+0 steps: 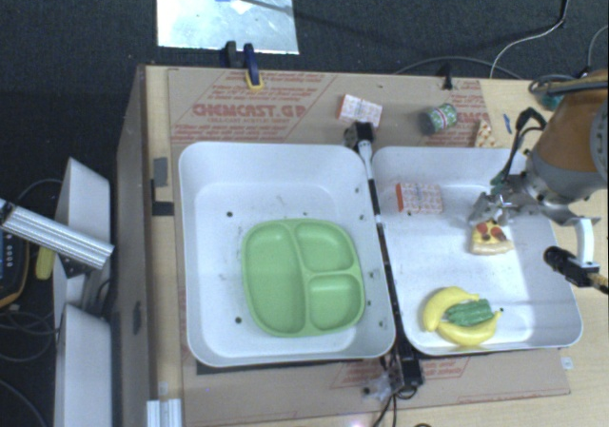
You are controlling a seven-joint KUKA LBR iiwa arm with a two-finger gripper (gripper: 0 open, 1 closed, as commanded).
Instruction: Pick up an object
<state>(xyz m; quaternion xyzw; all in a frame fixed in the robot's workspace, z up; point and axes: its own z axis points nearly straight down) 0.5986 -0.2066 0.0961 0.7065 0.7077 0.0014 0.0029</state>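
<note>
- Progress on the pick: not done as far as the frame shows. Nothing is lifted; every item lies flat on a bin floor.
- Right shallow white plastic bin (533, 335) holds three things: small wedge-shaped toy pizza slice, tan with red spots (490, 239), near its upper right; yellow toy banana with a green piece lying across it (462, 314), near the front wall; flat white card with orange print (420, 197), near the back wall by the divider.
- Left shallow white plastic bin (205, 225) holds a light-green three-compartment plastic plate (303, 277), well apart from the arm.
- Two-finger gripper (493, 211) sits low in the right bin, just above the pizza slice as seen here, and looks to be touching or almost touching its upper edge. Likeliest target: the pizza slice. Banana and card lie apart from the gripper.
- Gripper state: cannot tell. The tip is small and dark against the bin, and I cannot say whether the slice sits inside it.
- Arm pose: grey arm with orange band (571, 145) enters from the view's right and leans down and leftward over the right bin's far corner, wrist pointed towards the bin floor.
- Left to do, by my reading: secure a hold on the slice, then raise it off the bin floor.
- On the cardboard-covered counter (257, 111) behind the bins: small green can (441, 118), small white printed packet (361, 110). Neither is involved.
</note>
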